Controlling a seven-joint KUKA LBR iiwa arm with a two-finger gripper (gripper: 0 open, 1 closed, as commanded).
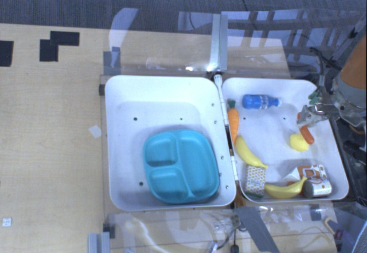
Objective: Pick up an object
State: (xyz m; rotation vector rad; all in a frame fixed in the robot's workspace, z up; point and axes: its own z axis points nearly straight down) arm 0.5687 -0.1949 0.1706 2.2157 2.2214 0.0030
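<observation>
End effector [310, 115] hovering just above lemon [299, 142] in right bin [287, 86], fingers spreading narrowly, gripping nothing; sausage [307, 134] touching lemon.

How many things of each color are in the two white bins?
Blue: 2, the plate and the bottle
Yellow: 3, two bananas and a lemon
Orange: 2, the carrot and a small sausage-shaped piece
Mixed colors: 3, a can, a carton, a patterned packet
Total: 10
</observation>
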